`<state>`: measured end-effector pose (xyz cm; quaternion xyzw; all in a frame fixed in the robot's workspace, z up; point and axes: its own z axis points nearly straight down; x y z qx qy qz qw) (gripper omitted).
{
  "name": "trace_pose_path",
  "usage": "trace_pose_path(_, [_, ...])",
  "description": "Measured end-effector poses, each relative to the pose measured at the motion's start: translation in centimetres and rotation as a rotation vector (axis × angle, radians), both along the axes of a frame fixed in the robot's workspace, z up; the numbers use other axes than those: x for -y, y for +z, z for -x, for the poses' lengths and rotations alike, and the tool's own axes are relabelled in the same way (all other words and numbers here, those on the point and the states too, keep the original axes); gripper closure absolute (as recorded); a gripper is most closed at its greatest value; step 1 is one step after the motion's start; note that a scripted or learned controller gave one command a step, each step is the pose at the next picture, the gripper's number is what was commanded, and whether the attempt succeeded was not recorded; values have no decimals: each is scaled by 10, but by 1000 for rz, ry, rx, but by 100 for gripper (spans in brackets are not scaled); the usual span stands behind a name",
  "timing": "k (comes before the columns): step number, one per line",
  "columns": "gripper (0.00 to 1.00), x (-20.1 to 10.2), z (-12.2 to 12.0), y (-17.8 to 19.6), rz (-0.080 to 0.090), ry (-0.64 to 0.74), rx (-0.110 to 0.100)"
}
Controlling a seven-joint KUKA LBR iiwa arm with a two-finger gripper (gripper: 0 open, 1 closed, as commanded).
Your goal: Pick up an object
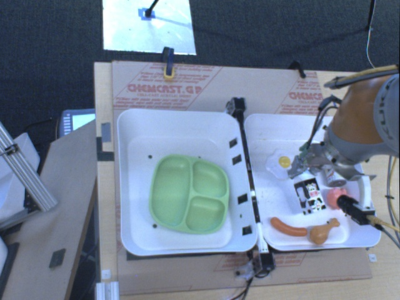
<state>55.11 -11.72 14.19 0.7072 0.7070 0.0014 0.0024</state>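
The grey arm with its orange band reaches in from the right over the right-hand shallow white bin, and its pincer hangs low among a loose cluster of small things: a pale round fried-egg toy with a yellow centre just to its left, a black-and-white cow-patterned block just nearer, a pink rounded toy to the right of that, and along the near wall an orange sausage-shaped toy lying end to end with a tan drumstick-shaped toy. Whether the pincer is spread or closed, and whether anything sits in it, I cannot tell, since wrist hardware and cabling cover the tip. My chief worry is crowding: the egg toy lies flat and thin, so a descent there could skid off it or merely press it into the bin floor, and the cow block sits near enough that a closing stroke might nudge it aside or catch two pieces at once. The pink toy is partly covered by a black fitting on the arm (its full shape is a guess). The left white bin holds a pale green divided plastic plate, well apart from the pincer. The bins rest on a tabletop covered by a printed cardboard sheet.
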Motion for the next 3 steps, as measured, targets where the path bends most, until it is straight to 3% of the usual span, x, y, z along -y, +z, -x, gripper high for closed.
trace_pose_path(1, [100,-4,-1,64,0,5,2])
trace_pose_path(2, [100,-4,-3,94,0,4,0])
trace_pose_path(3, [100,-54,-8,103,-3,10,-2])
